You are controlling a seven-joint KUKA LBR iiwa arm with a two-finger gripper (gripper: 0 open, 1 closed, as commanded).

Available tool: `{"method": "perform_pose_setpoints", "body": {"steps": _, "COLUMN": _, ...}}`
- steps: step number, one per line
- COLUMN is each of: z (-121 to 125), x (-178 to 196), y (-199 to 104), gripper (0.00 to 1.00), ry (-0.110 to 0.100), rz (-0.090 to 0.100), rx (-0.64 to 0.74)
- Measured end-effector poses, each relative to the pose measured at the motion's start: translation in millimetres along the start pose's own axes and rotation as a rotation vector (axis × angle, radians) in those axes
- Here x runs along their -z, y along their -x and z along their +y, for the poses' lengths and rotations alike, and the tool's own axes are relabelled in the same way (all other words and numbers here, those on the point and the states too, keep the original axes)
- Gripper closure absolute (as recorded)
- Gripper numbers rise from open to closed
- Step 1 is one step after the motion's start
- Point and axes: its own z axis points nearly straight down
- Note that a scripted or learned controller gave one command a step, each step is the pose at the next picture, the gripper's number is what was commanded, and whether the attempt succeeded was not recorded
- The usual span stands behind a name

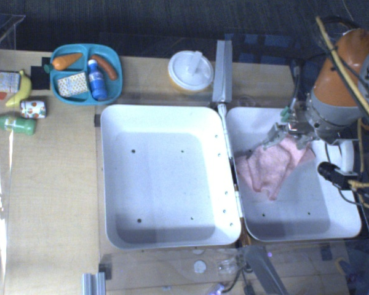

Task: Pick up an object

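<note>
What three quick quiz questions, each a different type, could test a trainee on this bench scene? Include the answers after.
1. True or false: the pink cloth lies in the left bin.
2. Which item sits in the blue divided tray? A) a banana B) a blue bottle C) a green bottle
3. Fill in: the gripper is over the cloth's upper ___ end.

Key:
1. False; it lies in the right bin.
2. B, the blue bottle.
3. Right.
</note>
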Motion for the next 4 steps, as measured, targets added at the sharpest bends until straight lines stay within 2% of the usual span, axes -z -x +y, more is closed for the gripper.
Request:
{"method": "perform_pose_setpoints", "body": {"steps": 1, "z": 12.9, "x": -45.2, "y": -3.8, "gripper": 0.0, "ry": -0.001, "rz": 0.0, "rx": 0.033}}
{"method": "perform_pose_setpoints", "body": {"steps": 2, "z": 16.7, "x": -105.7, "y": 72.7, "gripper": 0.0, "ry": 0.006, "rz": -0.002, "rx": 0.145}}
{"method": "perform_pose_setpoints", "body": {"steps": 3, "z": 18.7, "x": -107.6, "y": 69.7, "gripper": 0.0, "ry": 0.011, "rz": -0.005, "rx": 0.23}}
{"method": "perform_pose_setpoints", "body": {"steps": 4, "z": 21.3, "x": -95.6, "y": 68.5, "gripper": 1.0, "ry": 0.019, "rz": -0.006, "rx": 0.231}}
